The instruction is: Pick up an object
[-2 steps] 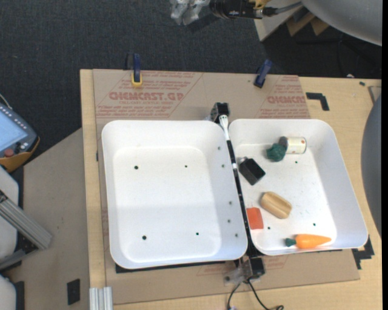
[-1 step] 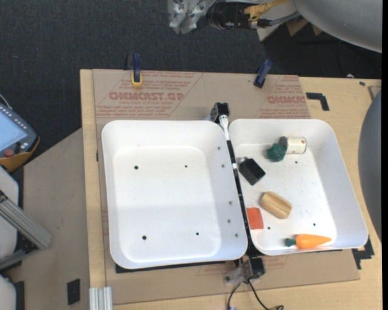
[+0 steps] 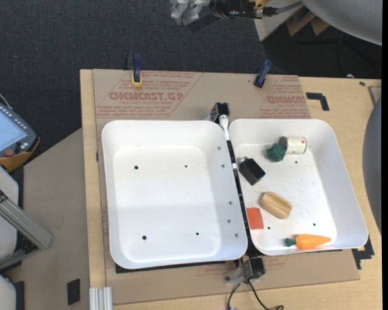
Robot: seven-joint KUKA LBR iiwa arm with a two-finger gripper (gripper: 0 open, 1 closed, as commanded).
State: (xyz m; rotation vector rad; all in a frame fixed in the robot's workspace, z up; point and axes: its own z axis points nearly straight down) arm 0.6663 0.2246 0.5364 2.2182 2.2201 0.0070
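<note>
The gripper [image 3: 189, 11] sits at the top edge of the view, blurred, well apart from both bins; its finger state cannot be told. The right bin [image 3: 339, 181] holds a carrot [image 3: 312, 241], tan block [image 3: 276, 204], orange-red block [image 3: 254, 219], black block [image 3: 251, 171], green piece [image 3: 277, 151] touching a white cylinder [image 3: 295, 145]. Left bin [image 3: 112, 181] adjoins it.

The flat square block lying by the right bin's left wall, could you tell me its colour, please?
Orange-red flat square block, clearest in the camera view.
</note>
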